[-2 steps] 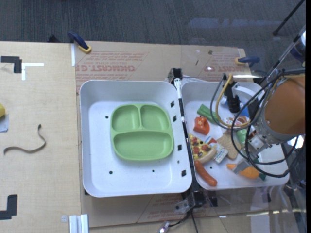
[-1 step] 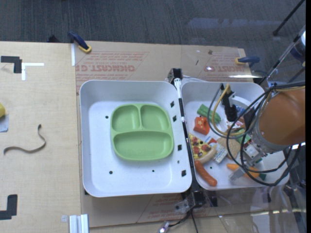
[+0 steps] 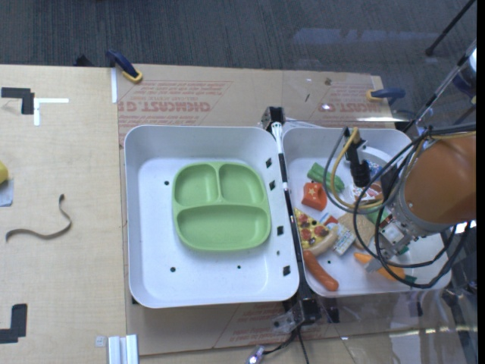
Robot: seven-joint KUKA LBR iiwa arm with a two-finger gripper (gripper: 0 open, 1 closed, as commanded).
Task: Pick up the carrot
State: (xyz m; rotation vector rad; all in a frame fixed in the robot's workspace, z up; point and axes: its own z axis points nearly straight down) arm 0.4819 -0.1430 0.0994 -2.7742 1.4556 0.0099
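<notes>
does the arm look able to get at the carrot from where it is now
Probably yes: the carrot lies uncovered near the right bin's front-left corner, nothing on top of it, though the bin wall and pizza slice sit close.

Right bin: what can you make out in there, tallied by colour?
Orange: 1, the carrot
Red: 1, a strawberry-like toy
Multicoloured: 1, a pizza slice
Total: 3 I can identify; the arm and its cables hide the rest of the right bin.
</notes>
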